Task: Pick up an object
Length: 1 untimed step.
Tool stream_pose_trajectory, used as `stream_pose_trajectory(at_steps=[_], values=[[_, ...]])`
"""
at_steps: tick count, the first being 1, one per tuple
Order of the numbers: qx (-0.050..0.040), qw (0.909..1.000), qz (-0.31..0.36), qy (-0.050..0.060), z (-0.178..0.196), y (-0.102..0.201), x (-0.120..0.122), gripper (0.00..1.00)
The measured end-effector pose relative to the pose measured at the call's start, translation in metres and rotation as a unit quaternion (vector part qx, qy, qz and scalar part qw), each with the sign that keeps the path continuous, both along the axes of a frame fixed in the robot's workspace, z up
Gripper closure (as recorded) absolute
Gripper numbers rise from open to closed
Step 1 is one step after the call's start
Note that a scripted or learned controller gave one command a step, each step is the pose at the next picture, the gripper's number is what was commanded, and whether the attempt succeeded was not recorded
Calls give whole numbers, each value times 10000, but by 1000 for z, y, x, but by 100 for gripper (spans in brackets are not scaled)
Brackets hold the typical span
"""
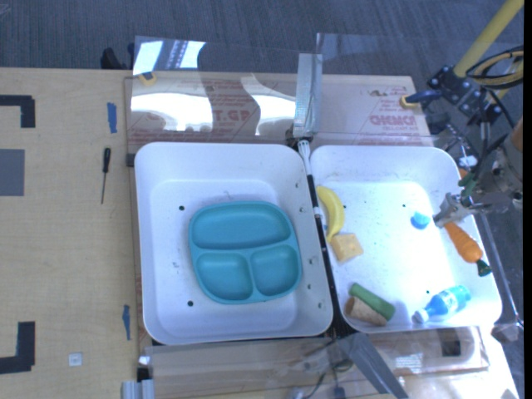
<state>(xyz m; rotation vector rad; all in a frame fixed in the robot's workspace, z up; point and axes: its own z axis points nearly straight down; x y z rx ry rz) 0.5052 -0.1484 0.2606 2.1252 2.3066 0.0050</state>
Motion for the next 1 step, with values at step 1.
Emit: stream_pose_trajectory(at_steps=[1], values=[[-9,9916,1292,23,81,6,-7,100]])
